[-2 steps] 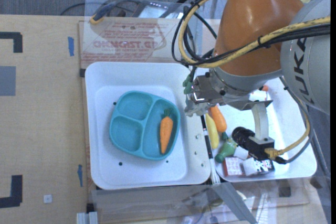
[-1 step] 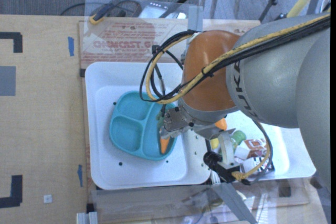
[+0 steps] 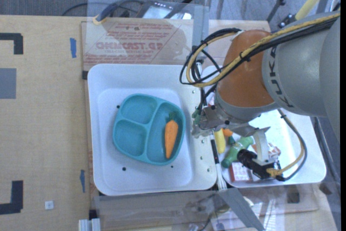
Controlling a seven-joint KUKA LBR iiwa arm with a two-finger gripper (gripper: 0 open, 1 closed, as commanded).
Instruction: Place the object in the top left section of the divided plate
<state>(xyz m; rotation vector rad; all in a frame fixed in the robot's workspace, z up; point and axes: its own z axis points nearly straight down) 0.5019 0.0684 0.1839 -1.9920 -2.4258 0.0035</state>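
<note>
- Clutter in the right bin, nearest the camera: a green piece, a yellow piece and a red-and-white packet lie close together near the bin's left wall.
- Left bin, holding the teal divided plate. A carrot lies lengthwise in the plate's long right-hand section, tip toward the camera.
- Top left section of the plate: bare, as is the section below it. The placement asked for is therefore judged not yet done.
- Gripper, hanging over the seam between the two bins, just beside the plate's right rim and apart from the carrot. The wrist hides it from above, so how far open it is, and whether it carries anything, cannot be told.
- Arm, grey with its orange band, reaching in over the right bin.
- Remaining work, as a judgement: if the carrot is the object meant, it must be grasped, lifted across the divider and set down in the top left section.
</note>
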